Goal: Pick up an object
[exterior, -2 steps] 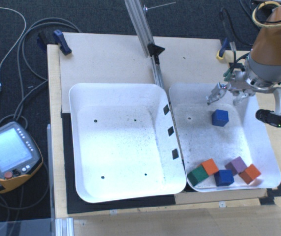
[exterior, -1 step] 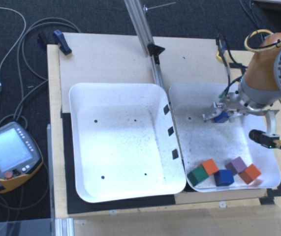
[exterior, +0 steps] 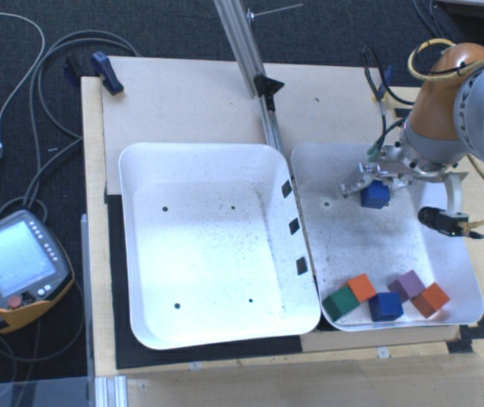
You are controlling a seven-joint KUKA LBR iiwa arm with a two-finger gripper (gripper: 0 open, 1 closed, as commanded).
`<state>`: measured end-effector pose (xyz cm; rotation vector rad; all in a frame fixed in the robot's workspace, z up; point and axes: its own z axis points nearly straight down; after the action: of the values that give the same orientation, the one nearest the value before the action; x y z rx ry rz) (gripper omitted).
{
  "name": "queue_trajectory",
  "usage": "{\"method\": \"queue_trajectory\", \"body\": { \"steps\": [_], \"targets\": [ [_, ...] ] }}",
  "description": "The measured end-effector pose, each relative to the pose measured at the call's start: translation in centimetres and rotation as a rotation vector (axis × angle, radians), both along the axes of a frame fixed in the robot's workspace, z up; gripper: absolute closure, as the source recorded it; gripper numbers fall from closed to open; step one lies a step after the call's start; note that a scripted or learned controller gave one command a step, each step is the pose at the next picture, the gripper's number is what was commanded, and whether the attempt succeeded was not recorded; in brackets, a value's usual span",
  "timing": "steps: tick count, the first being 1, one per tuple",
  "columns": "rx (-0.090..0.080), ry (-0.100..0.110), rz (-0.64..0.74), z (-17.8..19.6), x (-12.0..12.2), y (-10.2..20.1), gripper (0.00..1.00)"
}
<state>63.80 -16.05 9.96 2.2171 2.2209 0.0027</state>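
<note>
hand (exterior: pixel 375 185) over right bin (exterior: pixel 352 227), fingers closed around blue cube (exterior: pixel 375 196)

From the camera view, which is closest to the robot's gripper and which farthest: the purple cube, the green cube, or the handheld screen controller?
From the gripper:
1. Purple cube, right bin's near edge.
2. Green cube, same bin's bottom-left corner.
3. Screen controller, on the floor, far left.

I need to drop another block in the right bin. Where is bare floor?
Right white bin: bare middle, between the blue cube at the gripper and the near-edge cluster, green cube to orange cube. Crowded along that edge.
</note>
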Motion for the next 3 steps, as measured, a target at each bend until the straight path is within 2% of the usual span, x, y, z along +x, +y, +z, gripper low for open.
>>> {"method": "queue_trajectory", "body": {
  "steps": [1,2,3],
  "targets": [
    [-0.001,-0.001,0.001,1.2,0.0,0.0,1.0],
    [0.003,-0.005,0.005,11.5,-1.3,6.7,1.0],
    [0.004,0.002,0.007,9.9,0.5,13.8,1.0]
  ]
}}
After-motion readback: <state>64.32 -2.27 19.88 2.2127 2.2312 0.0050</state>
